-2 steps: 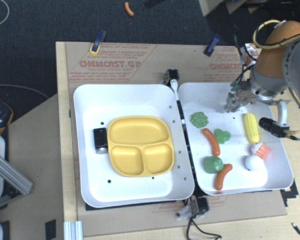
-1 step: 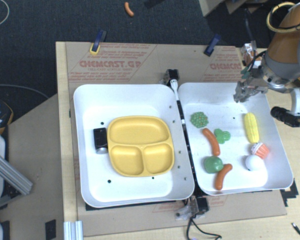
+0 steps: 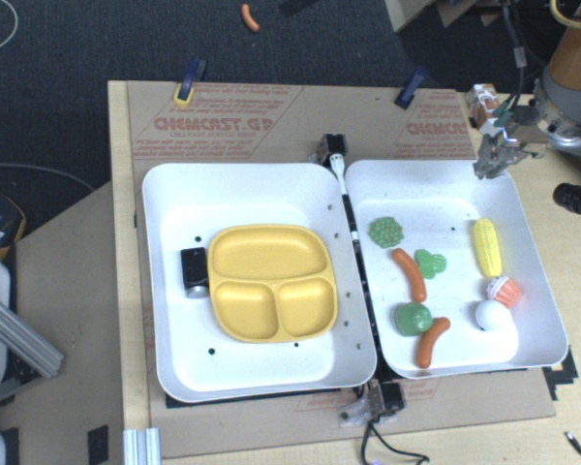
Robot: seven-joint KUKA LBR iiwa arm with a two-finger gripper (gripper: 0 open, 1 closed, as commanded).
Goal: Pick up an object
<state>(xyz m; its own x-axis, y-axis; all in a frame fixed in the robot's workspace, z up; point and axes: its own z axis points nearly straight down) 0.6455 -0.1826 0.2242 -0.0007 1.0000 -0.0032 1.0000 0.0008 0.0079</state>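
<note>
honestly still the approach step: gripper (image 3: 491,163) hovers at the right bin's (image 3: 537,303) 1 o'clock corner, can't tell its state. corn (image 3: 485,247) lies toward 6 o'clock from it; next it needs lowering there.

The arm comes in from the upper right of the camera view, its grey wrist section bent down toward the bench; the gripper (image 3: 491,163) hangs at its end, pointing downward (metal, small and dark against the background); it hovers by the far right edge of the bench, with nothing seen between its tips.
</note>
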